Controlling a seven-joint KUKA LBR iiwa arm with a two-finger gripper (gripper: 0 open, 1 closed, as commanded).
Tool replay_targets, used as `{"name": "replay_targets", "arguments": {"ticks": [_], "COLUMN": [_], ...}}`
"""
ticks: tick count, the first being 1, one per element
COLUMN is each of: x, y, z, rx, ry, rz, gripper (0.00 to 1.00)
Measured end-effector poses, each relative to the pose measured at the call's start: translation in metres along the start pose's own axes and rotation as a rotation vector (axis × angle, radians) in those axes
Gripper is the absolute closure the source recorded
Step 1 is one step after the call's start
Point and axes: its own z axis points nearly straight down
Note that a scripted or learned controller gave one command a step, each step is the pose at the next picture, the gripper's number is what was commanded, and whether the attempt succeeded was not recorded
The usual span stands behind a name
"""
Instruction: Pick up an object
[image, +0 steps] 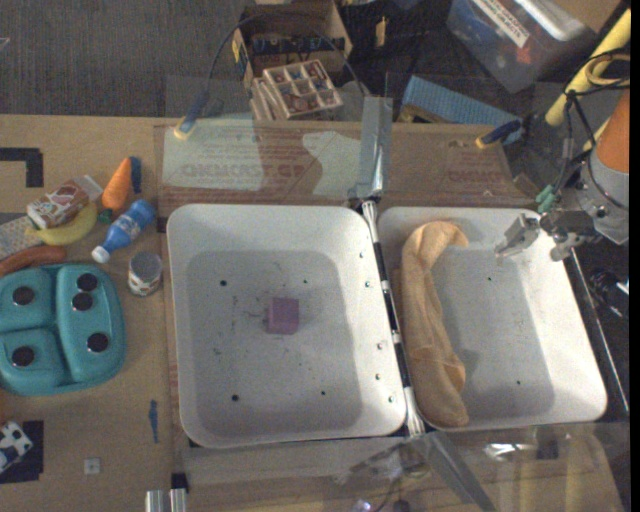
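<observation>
A small purple block (282, 315) lies near the middle of the left bin (200, 235). A long tan baguette-like toy (432, 318) lies along the left wall of the right bin (585, 400), from its far left corner to its near left corner. My gripper (539, 238) hangs over the far right corner of the right bin, well to the right of the tan toy's top end. Its two fingers are spread apart and nothing shows between them.
On the bench left of the bins lie a teal toy stove (55, 325), a small can (145, 272), a blue bottle (125, 230), a carrot (120, 182) and a banana (65, 232). Boxes and cables stand beyond the bins' far edge.
</observation>
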Motion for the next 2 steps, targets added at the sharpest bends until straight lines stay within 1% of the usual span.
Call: {"name": "replay_targets", "arguments": {"ticks": [1,2], "x": [0.022,0.067], "y": [0.05,0.082], "z": [0.14,0.149], "rx": [-0.003,-0.002], "ry": [-0.001,-0.005], "rz": [-0.217,-0.308], "gripper": [0.0,0.0]}}
